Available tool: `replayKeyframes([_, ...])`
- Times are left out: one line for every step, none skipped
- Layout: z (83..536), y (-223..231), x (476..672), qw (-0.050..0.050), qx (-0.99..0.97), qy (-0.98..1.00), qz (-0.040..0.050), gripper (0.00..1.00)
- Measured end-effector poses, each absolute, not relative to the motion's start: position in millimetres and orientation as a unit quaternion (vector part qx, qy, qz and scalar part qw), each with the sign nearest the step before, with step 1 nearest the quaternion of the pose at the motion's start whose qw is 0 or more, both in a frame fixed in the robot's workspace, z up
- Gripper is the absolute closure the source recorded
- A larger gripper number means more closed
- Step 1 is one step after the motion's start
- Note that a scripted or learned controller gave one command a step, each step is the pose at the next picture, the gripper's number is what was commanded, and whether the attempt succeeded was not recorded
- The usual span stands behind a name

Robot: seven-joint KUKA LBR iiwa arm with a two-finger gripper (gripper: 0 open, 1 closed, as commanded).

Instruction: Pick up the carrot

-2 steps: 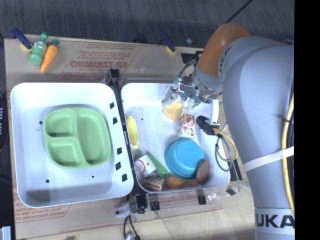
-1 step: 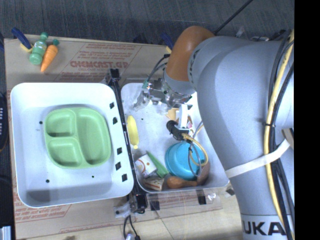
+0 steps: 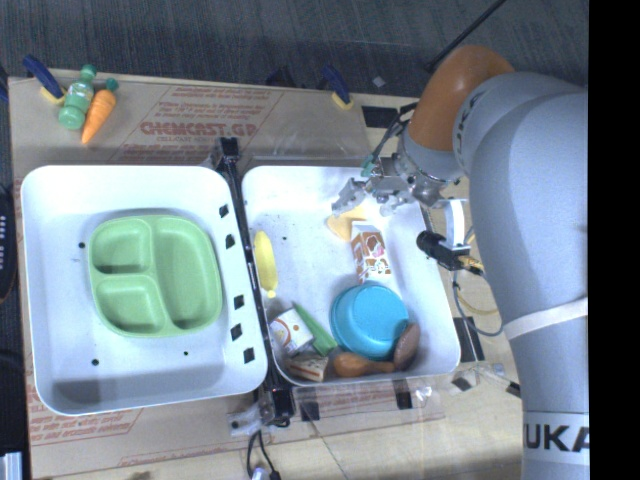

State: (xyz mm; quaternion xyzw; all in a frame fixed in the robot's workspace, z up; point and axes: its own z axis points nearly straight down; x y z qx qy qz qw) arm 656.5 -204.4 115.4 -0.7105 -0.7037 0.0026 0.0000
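- Camera view looks down on the table point(image 3: 200, 108), a brown board bearing two white bins side by side.
- At 2 o'clock the grey arm point(image 3: 520, 218) with its orange band point(image 3: 455, 93) reaches in, and its pincer point(image 3: 362, 194) hangs over the upper part of the right bin point(image 3: 300, 193).
- How far the pincer is parted I cannot tell; its metal tip is small and blurred against the white bin floor. Nothing can be seen gripped in it.
- Just below the pincer tip, at 6 o'clock from it, lies a pale yellow wedge point(image 3: 340, 226); whether they touch is unclear.
- Carrot point(image 3: 98, 114) lies outside both bins at the table's 10 o'clock corner, well apart from the pincer, beside a green toy point(image 3: 76, 101).
- Left bin point(image 3: 50, 298) holds a green divided plate point(image 3: 155, 273).
- Right bin also holds a small printed carton point(image 3: 371, 253), a blue bowl point(image 3: 371, 320), a yellow banana-like piece point(image 3: 264, 261) along its 9 o'clock wall, and a cluster of small food items point(image 3: 310, 353) at 6 o'clock.
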Motion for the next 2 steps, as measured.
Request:
replayKeyframes([249.7, -121.1, 636.6, -0.004, -0.722, -0.692, -0.0046, 0.0])
replayKeyframes([289.7, -34.9, 624.6, 0.001, -0.78, -0.626, 0.0009, 0.0])
